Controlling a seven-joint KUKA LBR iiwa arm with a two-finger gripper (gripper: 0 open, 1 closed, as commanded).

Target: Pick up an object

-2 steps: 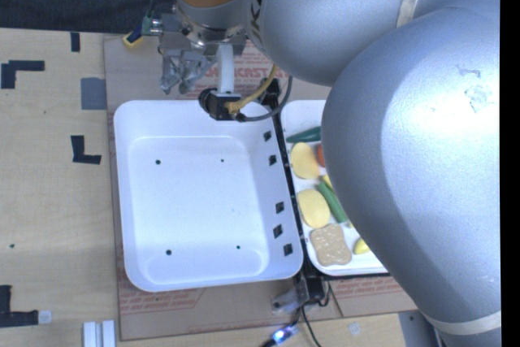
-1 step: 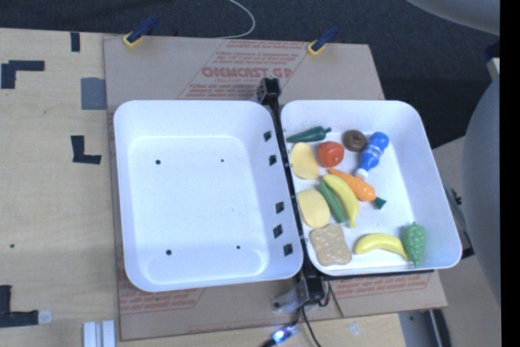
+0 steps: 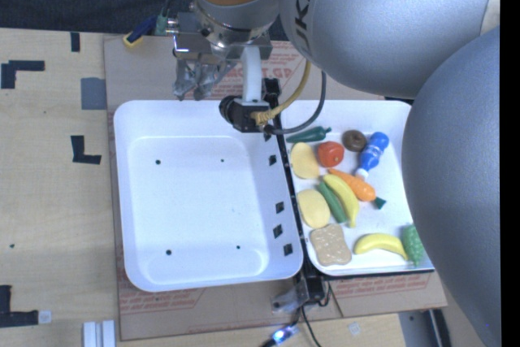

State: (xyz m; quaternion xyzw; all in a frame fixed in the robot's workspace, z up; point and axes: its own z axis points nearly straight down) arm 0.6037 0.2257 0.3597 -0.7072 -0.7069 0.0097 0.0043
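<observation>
My gripper (image 3: 195, 85) hangs below the orange-banded wrist, over the far rim of the left bin (image 3: 130, 175), near its back left corner. Nothing shows held at its tip. The toy foods all lie in the right bin (image 3: 404, 114): a red tomato (image 3: 330, 153), a brown donut (image 3: 354, 140), a blue bottle (image 3: 372, 152), an orange carrot (image 3: 355, 184), a yellow banana (image 3: 380, 244), two pale yellow lumps (image 3: 305, 162) (image 3: 314, 207), and a tan cracker (image 3: 331, 245). The gripper is well to the left of them.
A black part on a cable (image 3: 240, 114) hangs from the wrist over the wall between the bins. The big grey arm covers the upper right and the right bin's right side. A green item (image 3: 413, 245) lies by that bin's near corner.
</observation>
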